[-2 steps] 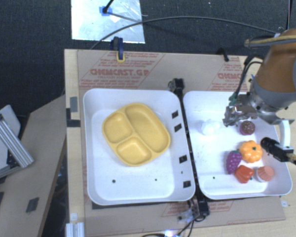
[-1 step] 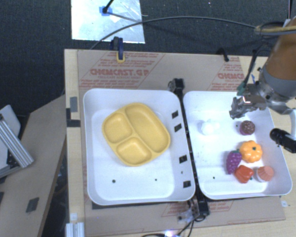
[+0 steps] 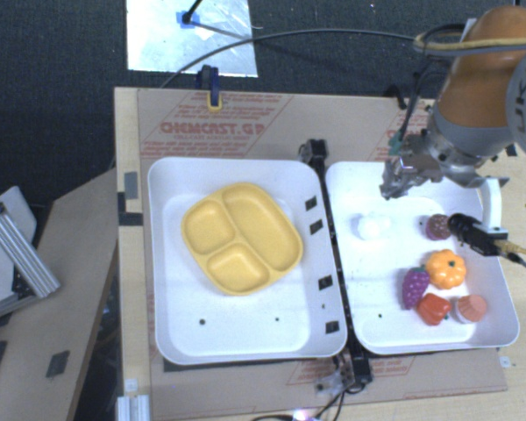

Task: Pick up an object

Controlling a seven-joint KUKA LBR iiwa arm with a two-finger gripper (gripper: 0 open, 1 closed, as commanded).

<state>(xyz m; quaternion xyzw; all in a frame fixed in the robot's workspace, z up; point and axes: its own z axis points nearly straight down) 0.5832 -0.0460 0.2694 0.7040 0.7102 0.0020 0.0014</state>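
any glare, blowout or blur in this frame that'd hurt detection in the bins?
Camera view: the white right bin is overexposed, so the small white object on its floor almost vanishes. The shiny foil sheet above the bench glares. The grey gripper looks soft, its edges smeared. The yellow three-compartment tray and the orange toy pumpkin read sharp with clean colour.

In the right white bin [image 3: 500, 327], a small white rounded object [image 3: 373, 226] lies toward 10 o'clock. A brownish-maroon round toy [image 3: 437, 227] sits at 2 o'clock. Toward 5 o'clock, 4 toys cluster: an orange plastic pumpkin [image 3: 445, 268], purple grape bunch [image 3: 414, 287], red chunky piece [image 3: 434, 309] and pinkish round piece [image 3: 472, 307].
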